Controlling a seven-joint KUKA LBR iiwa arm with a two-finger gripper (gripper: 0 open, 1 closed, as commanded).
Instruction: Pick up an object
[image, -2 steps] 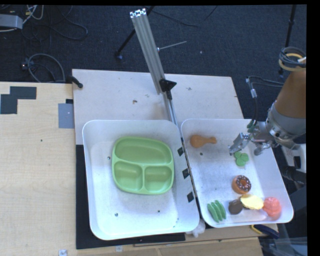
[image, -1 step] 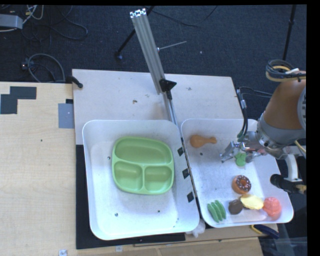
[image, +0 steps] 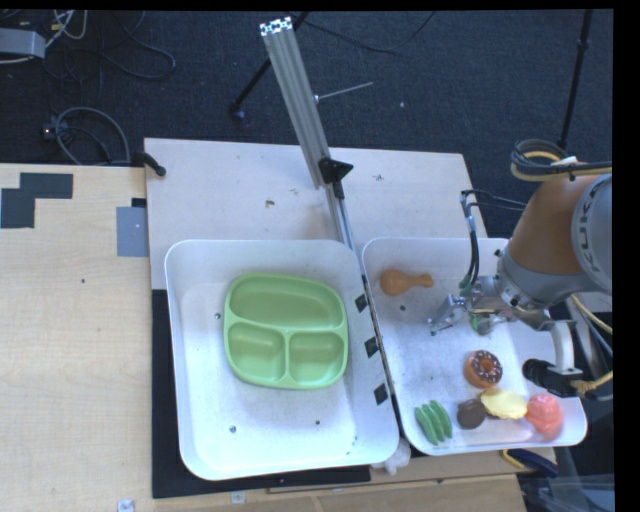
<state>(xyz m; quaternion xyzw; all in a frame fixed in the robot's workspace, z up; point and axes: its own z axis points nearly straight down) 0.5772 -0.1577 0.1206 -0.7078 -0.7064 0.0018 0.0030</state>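
The right bin holds several toy foods. An orange drumstick lies near its far left side. A chocolate donut sits at mid right. Along the front edge are a green bean bundle, a small brown piece, a yellow piece and a pink piece. My gripper hangs low over the middle of the right bin, between the drumstick and the donut, with nothing seen in it. A small green spot shows just behind it, too small to identify.
The left bin holds a green divided plate. A divider with black clips separates the bins. A slanted metal rail rises behind them. The grey arm with its orange band reaches in from the right, with cables nearby.
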